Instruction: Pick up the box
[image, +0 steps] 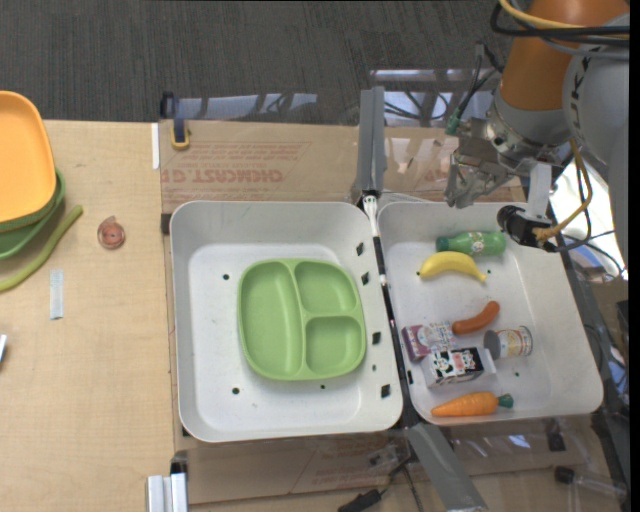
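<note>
from my seat i read this as the very start of the job: nothing is lifted yet, and everything is left to do. the gripper (468, 190) hangs above the far edge of the right bin (560, 400), with nothing between its fingers; whether they stand wide or narrow i cannot tell, since they are small and dark against the clutter behind. the box (457, 365), a small black-and-white carton, lies well apart from the gripper, toward the near side of the bin and a little to the camera's left of it. between the gripper and the box sit other things: a green bottle (472, 242) and a banana (450, 265) just below the gripper, then a sausage (476, 318) farther on. a pink-and-white packet (428, 337) touches or nearly touches the box on its far side, a small jar (510, 343) lies beside it toward the arm's side, and a carrot (470, 404) lies just beyond it at the near rim. the left bin (200, 400), off to the gripper's far side, holds a green divided plate (300, 318) and plays no part here. as i judge it, what is left is the whole approach across the bin, a descent onto the box amid close neighbours, the close and the lift. the crowding around the box looks like the main risk to a clean grasp.
</note>
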